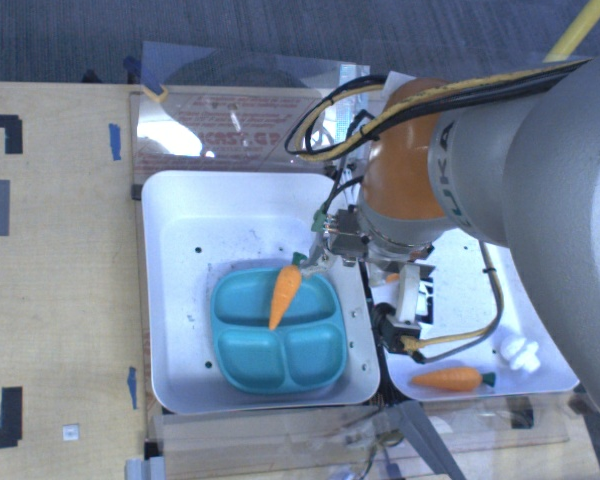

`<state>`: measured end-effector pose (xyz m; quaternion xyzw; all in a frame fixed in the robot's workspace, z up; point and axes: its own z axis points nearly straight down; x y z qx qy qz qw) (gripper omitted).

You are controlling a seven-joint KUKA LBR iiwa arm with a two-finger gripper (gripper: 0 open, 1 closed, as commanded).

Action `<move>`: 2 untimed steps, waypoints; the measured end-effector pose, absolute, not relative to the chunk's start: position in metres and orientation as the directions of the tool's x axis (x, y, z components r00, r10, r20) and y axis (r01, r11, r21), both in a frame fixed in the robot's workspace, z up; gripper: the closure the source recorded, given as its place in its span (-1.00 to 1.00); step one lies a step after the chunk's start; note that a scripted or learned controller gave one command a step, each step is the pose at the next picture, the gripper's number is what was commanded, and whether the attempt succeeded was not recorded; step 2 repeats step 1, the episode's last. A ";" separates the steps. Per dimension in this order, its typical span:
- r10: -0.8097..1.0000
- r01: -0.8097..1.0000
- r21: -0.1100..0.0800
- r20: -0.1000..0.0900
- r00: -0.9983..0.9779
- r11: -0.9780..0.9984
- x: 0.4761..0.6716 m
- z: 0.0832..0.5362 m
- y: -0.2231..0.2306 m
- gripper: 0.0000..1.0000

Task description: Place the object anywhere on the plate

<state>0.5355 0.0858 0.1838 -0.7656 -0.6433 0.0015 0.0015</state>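
The carrot (285, 295) lies on the blue plate (242, 360), long axis slanting from its green top toward the gripper (332, 243) just up-right; whether that gripper grips it, I cannot tell.

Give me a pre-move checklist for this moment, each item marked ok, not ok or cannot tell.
1. Carrot over the plate: ok, it lies tilted across the big top compartment.
2. Carrot fully resting on the plate: cannot tell, its green end is at the rim near the gripper.
3. Carrot released from the gripper: cannot tell, the wrist hides it.
4. Plate inside the left bin: ok.
5. Second carrot and white object in the right bin, apart from the plate: ok.
6. Cables hang over the right bin near the second carrot: not ok.
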 end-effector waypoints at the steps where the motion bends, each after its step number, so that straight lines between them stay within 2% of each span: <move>1: 0.930 0.930 -0.002 -0.001 0.368 -0.368 0.532 0.184 0.080 -1.00; 2: 0.930 0.930 -0.002 -0.001 0.368 -0.368 0.532 0.184 0.080 -1.00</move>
